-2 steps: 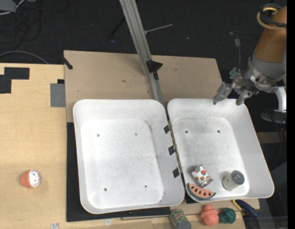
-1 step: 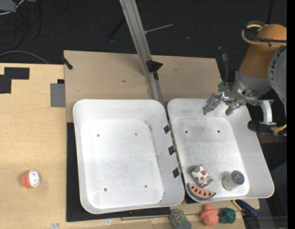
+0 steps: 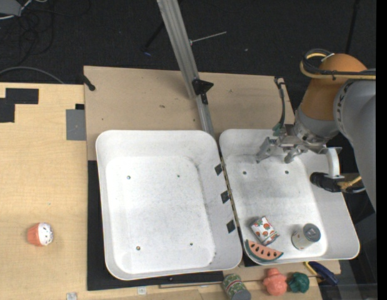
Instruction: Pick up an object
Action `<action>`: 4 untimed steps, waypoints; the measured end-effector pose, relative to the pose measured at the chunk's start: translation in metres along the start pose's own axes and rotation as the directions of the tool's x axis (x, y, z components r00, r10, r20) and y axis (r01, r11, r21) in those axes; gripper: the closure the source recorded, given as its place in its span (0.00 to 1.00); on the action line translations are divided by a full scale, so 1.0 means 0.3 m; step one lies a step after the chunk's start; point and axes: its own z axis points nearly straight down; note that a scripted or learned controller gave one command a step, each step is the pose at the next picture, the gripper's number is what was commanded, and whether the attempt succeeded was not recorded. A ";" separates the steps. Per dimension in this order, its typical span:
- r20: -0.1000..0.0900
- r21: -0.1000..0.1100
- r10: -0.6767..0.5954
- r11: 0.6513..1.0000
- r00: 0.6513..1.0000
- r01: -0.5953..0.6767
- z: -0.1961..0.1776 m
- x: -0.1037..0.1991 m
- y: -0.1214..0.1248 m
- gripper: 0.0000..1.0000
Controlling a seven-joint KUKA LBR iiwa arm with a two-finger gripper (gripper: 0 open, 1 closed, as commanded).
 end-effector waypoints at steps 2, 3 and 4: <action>0.003 -0.014 0.003 1.000 1.000 -0.003 -0.260 0.012 0.009 1.00; 0.002 -0.011 0.003 1.000 1.000 -0.003 -0.358 0.007 0.009 1.00; 0.000 -0.005 0.003 1.000 1.000 -0.003 -0.362 0.133 -0.064 1.00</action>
